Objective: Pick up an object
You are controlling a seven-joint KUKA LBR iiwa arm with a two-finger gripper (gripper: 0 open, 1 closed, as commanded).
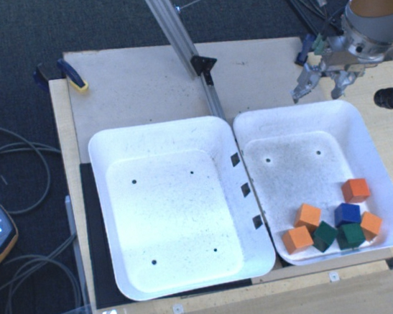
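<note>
On the bench [136, 88], fingers [305, 85] spread wide, holding nothing, hang beyond the right bin [368, 136], well apart from its clustered blocks [333, 224].

Overhead, slanted, perhaps mid-distance, both bins [231, 129]

Bench: pale wooden bench top [143, 87], scuffed. Bearing: two shallow white plastic bins side by side, left bin [115, 200] and right bin [369, 143], touching along their inner rims and filling the near half. A yellow-and-blue clamp [72, 74] at the far left corner. A black mat [93, 232] along the left edge, under the left bin.
</note>
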